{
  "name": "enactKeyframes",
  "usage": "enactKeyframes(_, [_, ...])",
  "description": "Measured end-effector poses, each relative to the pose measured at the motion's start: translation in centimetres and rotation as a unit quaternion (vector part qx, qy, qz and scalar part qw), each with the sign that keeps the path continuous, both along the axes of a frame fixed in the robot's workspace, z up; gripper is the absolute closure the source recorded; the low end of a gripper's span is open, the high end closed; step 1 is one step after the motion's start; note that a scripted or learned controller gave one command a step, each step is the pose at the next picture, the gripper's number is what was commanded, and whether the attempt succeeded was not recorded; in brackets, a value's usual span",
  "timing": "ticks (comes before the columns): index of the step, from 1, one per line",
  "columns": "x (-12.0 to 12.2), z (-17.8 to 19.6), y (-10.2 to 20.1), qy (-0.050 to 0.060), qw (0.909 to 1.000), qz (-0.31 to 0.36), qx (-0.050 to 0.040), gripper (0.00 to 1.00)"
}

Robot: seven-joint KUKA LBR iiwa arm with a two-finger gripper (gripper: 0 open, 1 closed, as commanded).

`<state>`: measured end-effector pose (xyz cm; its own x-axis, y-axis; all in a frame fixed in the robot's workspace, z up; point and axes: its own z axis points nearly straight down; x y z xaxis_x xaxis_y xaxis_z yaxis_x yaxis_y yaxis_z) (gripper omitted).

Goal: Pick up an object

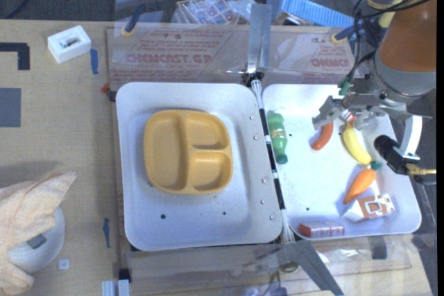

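Camera view has the hand (345,116) spread wide over the right bin (305,170), just above the sausage (322,137) and banana (354,144); nothing gripped yet; the pick remains.

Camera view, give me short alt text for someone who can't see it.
The gripper hovers over the right bin, which holds a banana, carrot and green bottle. The left bin holds a yellow divided plate.

The arm (406,31) reaches in from the right — jaws spread, pointing down.
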<state>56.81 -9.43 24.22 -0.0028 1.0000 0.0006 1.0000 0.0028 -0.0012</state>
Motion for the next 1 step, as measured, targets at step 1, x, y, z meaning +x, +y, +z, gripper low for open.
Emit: enactKeyframes(1, [2.14,-8.46,-4.37,0.000,0.9978,-0.067,0.0001,0.00])
